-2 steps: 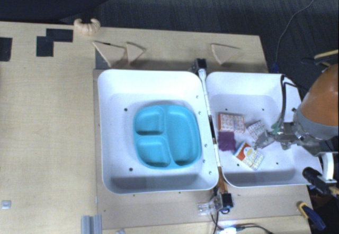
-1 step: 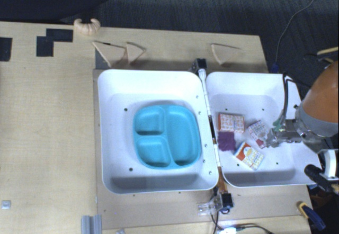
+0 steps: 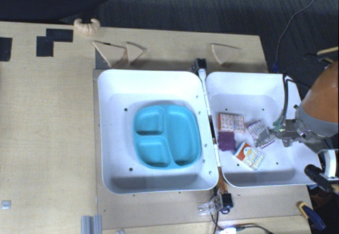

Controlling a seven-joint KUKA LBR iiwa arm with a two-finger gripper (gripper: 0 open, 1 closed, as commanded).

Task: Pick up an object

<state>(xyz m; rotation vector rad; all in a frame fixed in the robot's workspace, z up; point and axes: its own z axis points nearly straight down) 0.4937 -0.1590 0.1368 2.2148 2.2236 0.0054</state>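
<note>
Gripper (image 3: 271,133) hung low over right bin (image 3: 275,89), beside silver packet (image 3: 258,133), presumably lined up for grabbing. Jaw state: could not tell.

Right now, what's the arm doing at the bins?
The KUKA arm reaches in from the right over the right bin, its gripper low near a loose cluster of small items: a patterned packet, a purple block, a silvery packet and an orange-and-white packet. Nothing looks lifted yet. The left bin holds a blue divided tray, untouched.
</note>
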